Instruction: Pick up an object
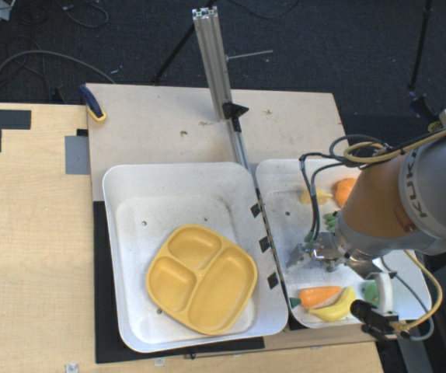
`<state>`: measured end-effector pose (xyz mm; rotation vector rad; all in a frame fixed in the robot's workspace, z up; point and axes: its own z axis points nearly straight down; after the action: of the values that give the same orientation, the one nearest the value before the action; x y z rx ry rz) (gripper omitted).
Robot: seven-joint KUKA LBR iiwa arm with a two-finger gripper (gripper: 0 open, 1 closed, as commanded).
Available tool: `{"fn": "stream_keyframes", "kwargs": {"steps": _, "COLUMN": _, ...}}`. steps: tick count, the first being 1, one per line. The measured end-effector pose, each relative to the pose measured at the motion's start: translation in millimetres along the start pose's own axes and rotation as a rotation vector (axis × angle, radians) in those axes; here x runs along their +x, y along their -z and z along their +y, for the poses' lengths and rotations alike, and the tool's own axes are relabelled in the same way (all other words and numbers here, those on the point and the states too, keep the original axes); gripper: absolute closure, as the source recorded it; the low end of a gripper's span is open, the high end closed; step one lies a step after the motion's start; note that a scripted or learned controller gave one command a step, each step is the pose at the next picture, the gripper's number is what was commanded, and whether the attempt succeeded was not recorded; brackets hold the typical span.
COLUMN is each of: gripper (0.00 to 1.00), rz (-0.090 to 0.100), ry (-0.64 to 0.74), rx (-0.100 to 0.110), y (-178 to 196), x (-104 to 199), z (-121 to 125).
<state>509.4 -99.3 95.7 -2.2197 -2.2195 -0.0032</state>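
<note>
Arm (390, 204) low in right bin (279, 200), grip state can't tell; carrot (320, 295) and banana (333, 309) at 6 o'clock, touching, risk double-grab or slip.

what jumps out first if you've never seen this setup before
The yellow divided plate lying in the left bin draws the eye first, bright against the white. Next comes the bulky grey arm with its orange band, reaching from the right over the right bin. Below it, near that bin's front edge, lie an orange carrot-like piece and a yellow banana-like piece.
</note>
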Motion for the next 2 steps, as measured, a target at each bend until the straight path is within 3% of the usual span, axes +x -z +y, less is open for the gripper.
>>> {"fn": "stream_keyframes", "kwargs": {"steps": 1, "gripper": 1.00, "rz": 0.011, "ry": 0.000, "rx": -0.009, "y": 11.0, "x": 6.0, "z": 4.0}}
{"fn": "stream_keyframes", "kwargs": {"steps": 2, "gripper": 1.00, "rz": -0.003, "ry": 0.002, "rx": -0.003, "y": 70.4, "x": 10.6, "z": 11.5}}
